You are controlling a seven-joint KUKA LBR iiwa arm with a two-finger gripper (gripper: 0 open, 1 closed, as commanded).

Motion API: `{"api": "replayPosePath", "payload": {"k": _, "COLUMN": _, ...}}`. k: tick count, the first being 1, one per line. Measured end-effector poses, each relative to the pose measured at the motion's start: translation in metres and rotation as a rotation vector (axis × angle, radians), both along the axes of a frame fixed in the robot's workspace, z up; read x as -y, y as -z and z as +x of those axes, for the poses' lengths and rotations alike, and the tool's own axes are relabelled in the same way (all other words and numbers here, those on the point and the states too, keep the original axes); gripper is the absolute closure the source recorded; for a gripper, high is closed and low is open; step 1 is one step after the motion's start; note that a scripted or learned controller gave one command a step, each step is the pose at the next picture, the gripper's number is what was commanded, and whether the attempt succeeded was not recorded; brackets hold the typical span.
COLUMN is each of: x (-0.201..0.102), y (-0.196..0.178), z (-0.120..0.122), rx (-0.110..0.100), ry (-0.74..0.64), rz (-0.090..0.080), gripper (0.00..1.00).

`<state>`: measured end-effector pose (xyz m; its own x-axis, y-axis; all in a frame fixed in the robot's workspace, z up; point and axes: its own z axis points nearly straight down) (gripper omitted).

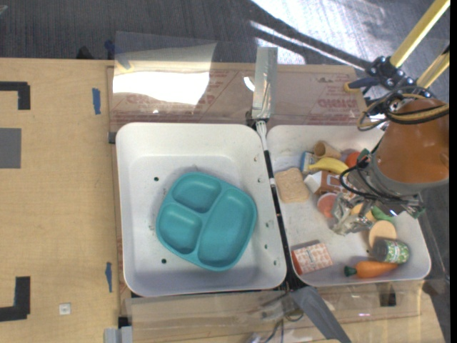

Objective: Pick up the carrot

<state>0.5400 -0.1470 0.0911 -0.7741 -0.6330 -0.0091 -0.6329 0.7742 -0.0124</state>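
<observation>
Carrot point(374, 268): lies in the right bin point(421, 274), close to its front edge and toward the front right corner, nearest the camera of all the bin's contents.
Carrot axis: long axis runs roughly along the front edge, tilted slightly; orange body points right, a dark green stub shows at its left end.
Gripper point(348, 219): hangs over the middle of the right bin, under the orange band point(416, 145) of the arm; whether it is spread or pressed together cannot be told, since metal parts and cables blur together there.
Key relation: carrot sits frontward and a little to the right of the gripper, near but apart, with nothing seen held at the tip.
Judgement: a move toward the front edge looks needed, with the close across the carrot's short width.
Neighbours: a green can point(390, 251) lies just behind the carrot; a red packet point(312, 256) lies to its left by the bin's left wall.
Left bin point(136, 213): holds a teal tray point(207, 221).
Hidden: the arm covers part of the right bin's back right area; small toys under the wrist are too cluttered to name.
</observation>
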Motion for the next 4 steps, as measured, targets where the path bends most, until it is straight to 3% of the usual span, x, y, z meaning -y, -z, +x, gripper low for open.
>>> {"api": "replayPosePath", "payload": {"k": 1, "x": 0.035, "y": 0.001, "z": -0.019, "rx": 0.001, "ry": -0.438, "rz": -0.003, "gripper": 1.0}}
{"api": "replayPosePath", "payload": {"k": 2, "x": -0.003, "y": 0.001, "z": 0.051, "rx": 0.002, "ry": -0.07, "rz": 0.004, "gripper": 1.0}}
{"api": "replayPosePath", "payload": {"k": 3, "x": 0.05, "y": -0.011, "z": -0.017, "rx": -0.011, "ry": -0.355, "rz": 0.001, "gripper": 1.0}}
{"api": "replayPosePath", "payload": {"k": 4, "x": -0.023, "y": 0.0, "z": 0.036, "rx": 0.002, "ry": -0.048, "rz": 0.006, "gripper": 1.0}}
